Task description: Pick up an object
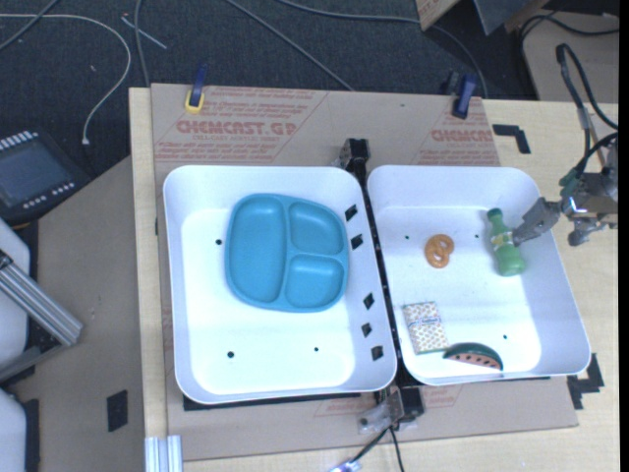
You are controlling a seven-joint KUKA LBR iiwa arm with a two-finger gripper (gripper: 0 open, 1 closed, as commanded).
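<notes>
The gripper (546,214) sits at the three o'clock edge of the scene, over the right rim of the right bin (550,303); whether it is clenched or released cannot be told from this slant; nothing is seen grasped in it. One grey metal part reaches toward nine o'clock from the wrist, ending just beside the green bottle (504,245).

That bottle lies in the right bin's upper right part, neck toward twelve o'clock, fat base toward six; whether the metal touches it cannot be told. At nine o'clock from the bottle, well apart, lies a small orange pretzel-shaped toy (439,251); at six o'clock from the pretzel rests a small speckled square packet (424,325); at four o'clock from the packet, against the bin's near wall, lies a watermelon slice (473,356), red with a dark rind.

The left bin (197,352) touches the right one along a seam marked with black tabs; in its upper middle rests a blue divided plate (287,253) with three compartments. Both bins stand on a brown cardboard sheet (246,126) printed in red, held at twelve o'clock by two blue clamps (198,93); cables trail over the dark floor beyond.
</notes>
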